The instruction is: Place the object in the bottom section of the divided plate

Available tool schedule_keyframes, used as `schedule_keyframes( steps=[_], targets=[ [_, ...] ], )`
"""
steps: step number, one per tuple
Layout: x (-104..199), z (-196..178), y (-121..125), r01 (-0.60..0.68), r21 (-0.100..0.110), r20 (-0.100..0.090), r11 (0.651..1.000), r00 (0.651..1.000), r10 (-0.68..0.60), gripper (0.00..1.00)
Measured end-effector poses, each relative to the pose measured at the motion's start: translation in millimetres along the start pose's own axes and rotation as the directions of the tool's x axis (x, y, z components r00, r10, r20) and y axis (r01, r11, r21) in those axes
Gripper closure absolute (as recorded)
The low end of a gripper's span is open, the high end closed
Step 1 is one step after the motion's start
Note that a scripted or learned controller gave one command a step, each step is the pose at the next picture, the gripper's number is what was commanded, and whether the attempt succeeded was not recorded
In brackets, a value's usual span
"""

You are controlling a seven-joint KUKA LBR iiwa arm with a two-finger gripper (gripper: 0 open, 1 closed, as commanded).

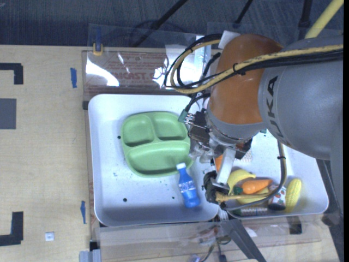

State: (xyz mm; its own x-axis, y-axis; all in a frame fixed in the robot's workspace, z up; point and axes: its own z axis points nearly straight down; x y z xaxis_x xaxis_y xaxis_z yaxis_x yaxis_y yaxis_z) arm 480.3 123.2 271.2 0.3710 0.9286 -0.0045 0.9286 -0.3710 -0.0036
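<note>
A green divided plate [154,144] lies in the left white bin [106,162], with two small sections at the top and one wide section at the bottom. A blue bottle [188,188] with a white cap lies in the same bin, just off the plate's lower right rim. My gripper [206,149] hangs low over the plate's right edge, near the wall between the bins and a little above the bottle. The grey arm and its orange band hide most of it. Nothing shows as held.
The right bin [313,171] holds a yellow banana [240,178], an orange carrot [255,186], a yellow corn cob [294,193] and a small dark item [277,202]. The arm covers the upper part of that bin. Yellow and black cables loop above the wrist.
</note>
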Motion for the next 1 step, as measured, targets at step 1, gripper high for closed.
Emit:
schedule_keyframes(
  steps=[1],
  targets=[
    [-0.1, 0.0, 0.0, 0.000, 0.000, 0.000, 1.000, 1.000, 0.000, 0.00]
  ],
)
